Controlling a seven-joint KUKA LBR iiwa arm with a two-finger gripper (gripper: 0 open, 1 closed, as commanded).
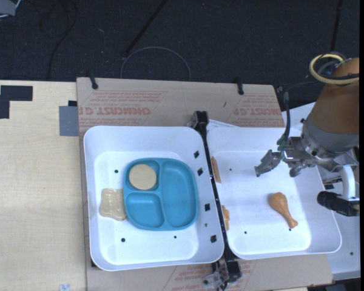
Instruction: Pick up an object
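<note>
A tan toy chicken drumstick [282,209] lies in the right bin [249,235], toward its right side, thick end up-left. My gripper [281,165] hovers over the same bin, a little above and behind the drumstick and apart from it. Its two fingers are spread open with nothing between them. In the left bin [103,247] sits a blue divided plate [170,205] with a round tan biscuit [142,176] in its upper-left compartment. A pale toast-like piece [113,204] rests against the plate's left edge.
Two small orange-brown pieces [215,167] [225,217] lie along the right bin's left wall beside the black divider [207,174]. The arm's grey body with its orange band [340,102] stands over the right bin's far right corner. Cardboard lies under both bins.
</note>
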